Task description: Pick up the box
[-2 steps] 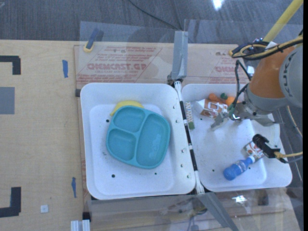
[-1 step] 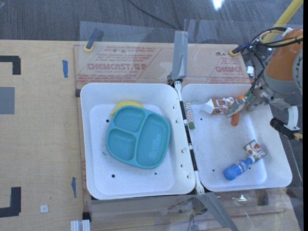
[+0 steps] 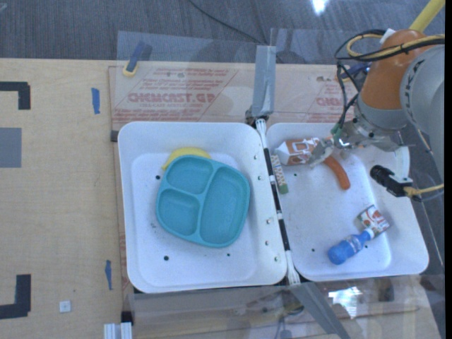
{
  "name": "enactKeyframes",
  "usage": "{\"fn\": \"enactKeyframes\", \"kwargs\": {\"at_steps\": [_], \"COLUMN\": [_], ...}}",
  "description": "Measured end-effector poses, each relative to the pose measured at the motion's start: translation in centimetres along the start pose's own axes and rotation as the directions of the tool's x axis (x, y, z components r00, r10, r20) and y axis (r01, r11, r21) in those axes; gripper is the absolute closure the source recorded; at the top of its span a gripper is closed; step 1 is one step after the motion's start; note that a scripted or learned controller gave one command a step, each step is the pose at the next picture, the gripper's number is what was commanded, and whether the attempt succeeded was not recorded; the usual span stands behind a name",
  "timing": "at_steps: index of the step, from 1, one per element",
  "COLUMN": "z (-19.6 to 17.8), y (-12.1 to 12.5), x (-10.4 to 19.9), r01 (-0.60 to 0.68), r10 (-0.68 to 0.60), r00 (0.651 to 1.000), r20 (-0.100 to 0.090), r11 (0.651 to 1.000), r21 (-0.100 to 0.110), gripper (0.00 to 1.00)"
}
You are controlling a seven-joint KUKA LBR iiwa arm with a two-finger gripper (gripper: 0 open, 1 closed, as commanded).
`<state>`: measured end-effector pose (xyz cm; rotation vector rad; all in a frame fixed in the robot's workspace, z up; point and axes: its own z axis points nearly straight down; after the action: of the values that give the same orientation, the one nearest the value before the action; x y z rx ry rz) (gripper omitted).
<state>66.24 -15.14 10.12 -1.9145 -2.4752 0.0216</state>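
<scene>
- The table point(image 3: 56, 189) fills the left and middle of the frame, pale wood, with black marks and bits of blue tape along its left side.
- My arm point(image 3: 406, 76) enters from the upper right, grey with the orange band above the wrist, cables looped around it.
- The left bin point(image 3: 134, 260) sits at centre frame; the right bin point(image 3: 402, 260) lies just beside it, toward the right edge.
- A blue divided plate point(image 3: 203, 200) rests in the left bin, tilted, with a yellow thing point(image 3: 185, 152) peeking out from under its upper edge.
- The box point(image 3: 300, 150), white with brown print, lies on its side in the upper left part of the right bin, near the wall between the bins.
- My claw point(image 3: 332, 145) is down at the box's right end; I cannot tell whether it is spread or closed, or whether it grips the box.
- An orange sausage-like piece point(image 3: 339, 173) lies just below my claw.
- A blue bottle point(image 3: 347, 249) lies in the lower part of the right bin, and a small packet point(image 3: 373, 219) sits at its upper right.
</scene>
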Motion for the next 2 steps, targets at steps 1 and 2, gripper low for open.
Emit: {"fn": "enactKeyframes", "kwargs": {"at_steps": [1,2], "z": [1.4,-0.8], "y": [-0.2,-2.2], "x": [-0.7,2.0], "r01": [0.018,0.285], "r10": [-0.018,-0.285], "r00": [1.0,0.958], "r20": [-0.01,0.007], "r11": [1.0,0.958], "r21": [0.008,-0.019], "gripper": [0.0,0.0]}}
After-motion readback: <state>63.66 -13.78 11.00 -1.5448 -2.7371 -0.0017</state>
